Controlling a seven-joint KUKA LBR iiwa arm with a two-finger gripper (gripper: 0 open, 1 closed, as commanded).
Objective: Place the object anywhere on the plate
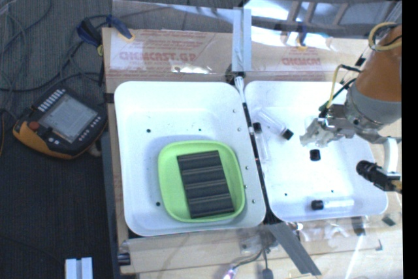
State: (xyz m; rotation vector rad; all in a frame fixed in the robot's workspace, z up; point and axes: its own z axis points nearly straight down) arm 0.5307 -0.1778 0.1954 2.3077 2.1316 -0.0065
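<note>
The gripper is positioned over the right bin, near that bin's centre. Whether it is open or closed cannot be determined from the camera view, and no object can be identified between its tips. A small black object lies on the bin floor just below the gripper. A second small dark item lies to the gripper's left, beside a clear tube. A clear marker with a black cap lies near the front edge of the right bin. The green plate sits in the left bin, toward its front, and carries a dark ribbed block. A teach pendant lies on the floor, left of the bench.
</note>
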